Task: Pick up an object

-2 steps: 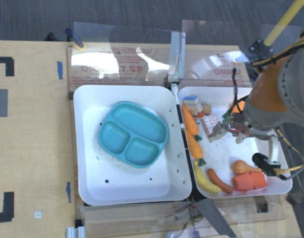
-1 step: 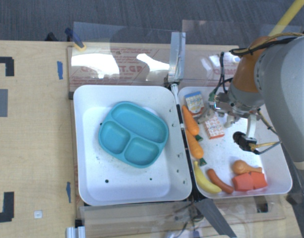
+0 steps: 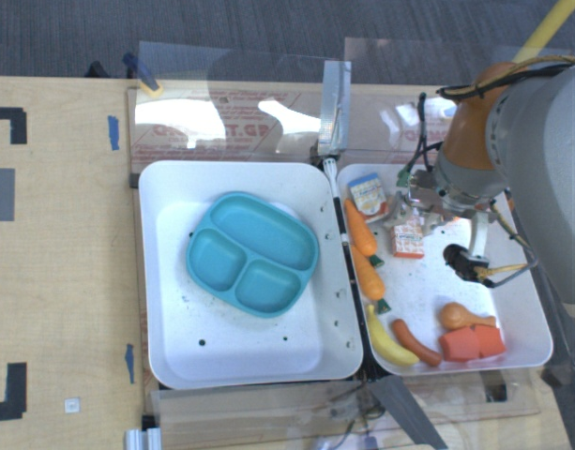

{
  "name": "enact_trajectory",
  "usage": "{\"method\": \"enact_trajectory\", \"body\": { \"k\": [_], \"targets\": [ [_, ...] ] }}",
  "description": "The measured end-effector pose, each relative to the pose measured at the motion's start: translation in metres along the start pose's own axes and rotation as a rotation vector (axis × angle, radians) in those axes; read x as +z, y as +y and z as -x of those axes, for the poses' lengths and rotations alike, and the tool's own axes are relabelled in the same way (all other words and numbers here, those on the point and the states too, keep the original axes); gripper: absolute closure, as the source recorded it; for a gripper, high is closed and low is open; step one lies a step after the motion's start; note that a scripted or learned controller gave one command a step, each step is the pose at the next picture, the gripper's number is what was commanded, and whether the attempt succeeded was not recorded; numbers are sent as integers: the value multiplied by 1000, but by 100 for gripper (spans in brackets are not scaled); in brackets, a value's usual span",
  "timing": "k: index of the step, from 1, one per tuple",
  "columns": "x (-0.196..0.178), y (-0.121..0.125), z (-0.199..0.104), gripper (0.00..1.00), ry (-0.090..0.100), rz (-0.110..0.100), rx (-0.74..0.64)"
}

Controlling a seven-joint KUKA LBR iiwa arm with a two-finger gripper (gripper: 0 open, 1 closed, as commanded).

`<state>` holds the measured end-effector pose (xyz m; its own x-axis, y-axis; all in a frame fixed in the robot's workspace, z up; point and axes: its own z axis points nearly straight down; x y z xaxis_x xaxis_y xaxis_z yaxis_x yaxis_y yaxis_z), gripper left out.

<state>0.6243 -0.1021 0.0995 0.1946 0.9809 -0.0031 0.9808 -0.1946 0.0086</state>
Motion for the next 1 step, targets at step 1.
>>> {"method": "enact_trajectory", "body": {
  "k": [1],
  "targets": [
    [-137,10,-72,100,6,4,-40]
  ]
}}
